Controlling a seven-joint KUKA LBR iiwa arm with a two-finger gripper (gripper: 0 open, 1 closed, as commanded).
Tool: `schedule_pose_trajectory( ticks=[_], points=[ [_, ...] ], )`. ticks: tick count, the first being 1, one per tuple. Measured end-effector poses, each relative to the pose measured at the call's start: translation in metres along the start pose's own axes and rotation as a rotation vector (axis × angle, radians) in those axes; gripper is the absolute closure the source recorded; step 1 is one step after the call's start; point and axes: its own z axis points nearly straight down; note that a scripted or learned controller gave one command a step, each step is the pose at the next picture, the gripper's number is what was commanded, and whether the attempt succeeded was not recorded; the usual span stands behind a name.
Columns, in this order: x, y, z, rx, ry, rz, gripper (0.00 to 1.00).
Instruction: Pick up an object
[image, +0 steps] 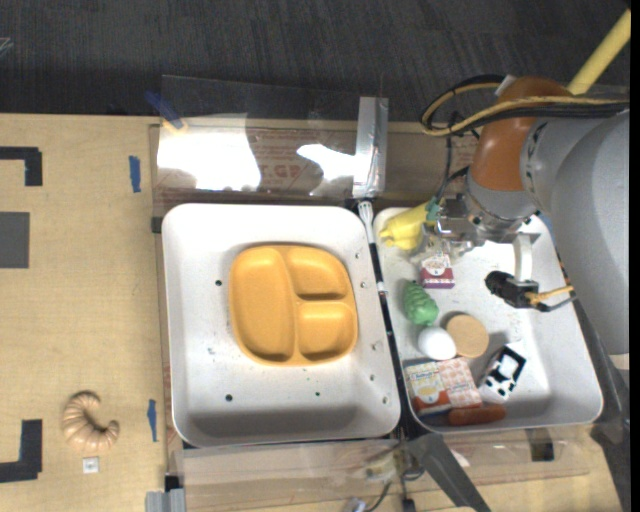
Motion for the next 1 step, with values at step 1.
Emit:
schedule_pose_trajectory(
  ticks=[1],
  points=[
    [0.0564,0.0047,-0.0931,-0.018,0.004,-0.025,1.00]
  ],
)
